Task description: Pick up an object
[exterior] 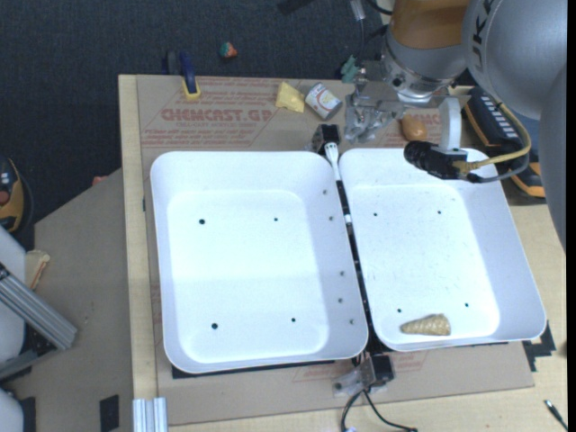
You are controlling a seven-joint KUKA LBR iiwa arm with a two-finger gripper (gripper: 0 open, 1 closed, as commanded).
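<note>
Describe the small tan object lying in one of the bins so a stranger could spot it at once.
Start with the two white bins side by side and take the right bin, the one nearest the arm. Look along its near edge, towards the bottom of the view: the tan, lumpy cone-shaped object lies there, apart from the walls, the one pale-brown thing on that speckled white floor.

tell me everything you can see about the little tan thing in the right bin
The tan object is small, elongated and lumpy, pale beige with a rough, mottled surface; its material is too small to tell. It tapers slightly toward one end and lies flat, roughly horizontal in the view. It rests on the floor of the right bin, close to the near wall and a little right of the centre divide. It touches only the bin floor. The gripper hangs at the far edge, well apart from it.
</note>
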